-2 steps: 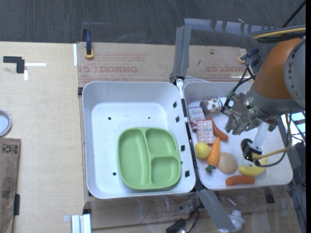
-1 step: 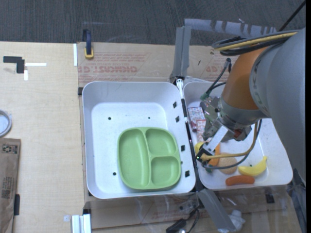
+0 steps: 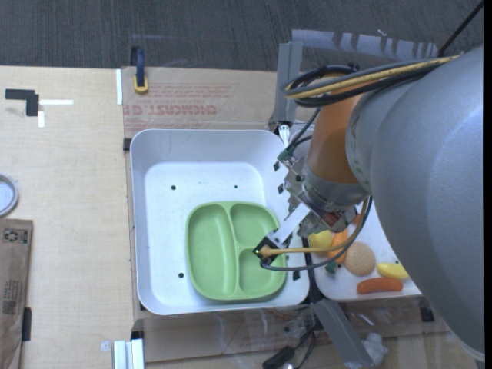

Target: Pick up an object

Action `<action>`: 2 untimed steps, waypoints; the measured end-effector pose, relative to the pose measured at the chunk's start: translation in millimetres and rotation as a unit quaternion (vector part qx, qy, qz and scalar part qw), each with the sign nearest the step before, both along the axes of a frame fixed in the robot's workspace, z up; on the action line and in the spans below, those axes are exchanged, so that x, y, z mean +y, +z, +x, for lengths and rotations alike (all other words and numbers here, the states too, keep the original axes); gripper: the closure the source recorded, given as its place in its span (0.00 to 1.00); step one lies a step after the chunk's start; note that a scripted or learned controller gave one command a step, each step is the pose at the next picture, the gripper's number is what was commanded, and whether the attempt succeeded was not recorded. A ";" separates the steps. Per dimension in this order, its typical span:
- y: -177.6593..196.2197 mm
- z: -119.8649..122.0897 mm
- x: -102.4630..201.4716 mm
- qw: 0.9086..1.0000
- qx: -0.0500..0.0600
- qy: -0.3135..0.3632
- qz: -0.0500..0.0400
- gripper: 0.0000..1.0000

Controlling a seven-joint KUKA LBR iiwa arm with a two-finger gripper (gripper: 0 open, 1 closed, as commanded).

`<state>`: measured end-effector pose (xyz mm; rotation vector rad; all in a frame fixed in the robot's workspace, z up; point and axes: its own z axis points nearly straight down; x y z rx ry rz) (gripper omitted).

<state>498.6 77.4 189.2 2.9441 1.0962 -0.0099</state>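
A green divided plate (image 3: 231, 252) lies in the front half of the left bin (image 3: 154, 141). In the right bin (image 3: 338, 284) I see a round tan bun (image 3: 359, 259), an orange-red sausage-shaped piece (image 3: 379, 285), a small yellow piece (image 3: 393, 269) and another yellow piece (image 3: 321, 241) close under the wrist. My gripper (image 3: 306, 223) hangs low over the wall between the two bins, just right of the plate's right edge. The grey arm with its orange band covers most of the right bin.
A flat sheet of cardboard (image 3: 192, 98) lies behind the left bin, with a blue and yellow clamp (image 3: 138, 71) at its corner. A tape roll (image 3: 4, 197) and a brown paper bag (image 3: 11, 283) sit at the far left of the bench.
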 end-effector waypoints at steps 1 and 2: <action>6.6 -13.2 46.4 0.994 -0.001 -0.111 -0.001 1.00; 73.1 -11.6 89.0 0.986 -0.002 -0.166 -0.002 1.00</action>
